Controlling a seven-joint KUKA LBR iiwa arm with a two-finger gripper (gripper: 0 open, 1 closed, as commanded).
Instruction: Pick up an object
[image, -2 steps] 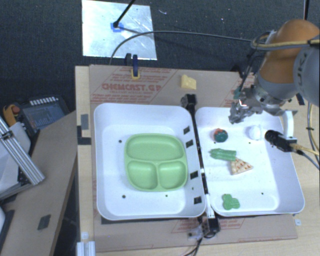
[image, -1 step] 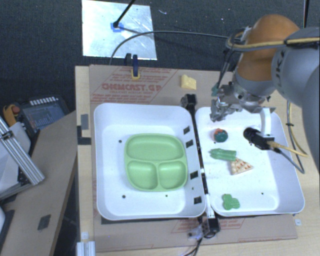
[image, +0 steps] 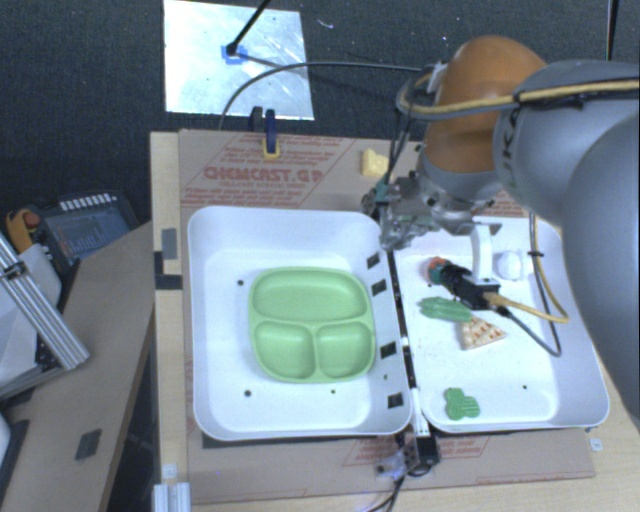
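Note:
Several small objects lie in the right bin (image: 560, 400): a red-orange piece (image: 437, 267), a green pod-shaped piece (image: 444, 309), a pizza-slice toy (image: 482, 333), a green leafy toy (image: 461, 404) near the front, and a white object (image: 510, 265) by the arm. My gripper (image: 400, 230) hangs under the orange wrist at the right bin's back left corner, close to the divider between the bins. It is behind and to the left of the red-orange piece. I see nothing held in it.
The left bin (image: 220, 250) holds a green divided plate (image: 308, 325). A black part with a yellow cable (image: 470, 288) stretches over the right bin's middle. The grey arm (image: 580, 150) covers the back right. A yellow block (image: 375, 162) lies on the cardboard behind the bins.

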